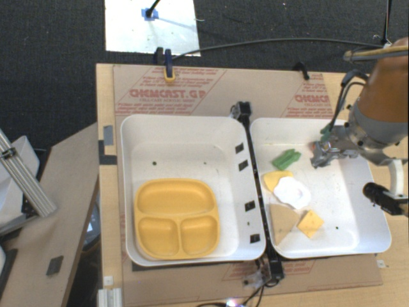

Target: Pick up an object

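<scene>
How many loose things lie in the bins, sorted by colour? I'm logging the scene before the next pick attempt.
Yellow: 3, the divided tray in the left bin, a wedge and a rounded piece in the right bin
Green: 1, a block
White: 1, a rounded piece
Tan: 1, a flat piece
Total: 6

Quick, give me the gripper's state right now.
Gripper: above the right bin, beside the green piece; open or shut cannot be told.
</scene>
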Controlling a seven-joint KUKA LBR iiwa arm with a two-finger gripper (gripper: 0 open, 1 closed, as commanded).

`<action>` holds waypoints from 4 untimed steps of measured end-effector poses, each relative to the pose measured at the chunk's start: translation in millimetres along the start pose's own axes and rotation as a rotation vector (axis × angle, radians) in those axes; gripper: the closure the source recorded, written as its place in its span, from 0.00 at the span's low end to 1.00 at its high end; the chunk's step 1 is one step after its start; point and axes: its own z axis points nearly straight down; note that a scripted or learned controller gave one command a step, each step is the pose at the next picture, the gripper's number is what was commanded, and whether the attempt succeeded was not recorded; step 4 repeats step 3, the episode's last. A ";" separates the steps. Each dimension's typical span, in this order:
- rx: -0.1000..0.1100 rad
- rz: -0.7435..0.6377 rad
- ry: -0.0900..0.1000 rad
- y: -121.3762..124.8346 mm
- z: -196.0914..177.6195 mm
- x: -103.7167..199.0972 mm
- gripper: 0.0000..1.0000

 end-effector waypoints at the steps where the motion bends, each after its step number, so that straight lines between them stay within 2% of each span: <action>1: -0.001 0.000 0.000 3.9 14.4 54.8 1.00; 2: 0.000 0.000 0.000 11.6 25.5 105.3 1.00; 3: 0.000 0.000 0.001 5.4 17.6 157.9 1.00; 4: 0.000 0.000 0.001 5.4 17.6 157.9 1.00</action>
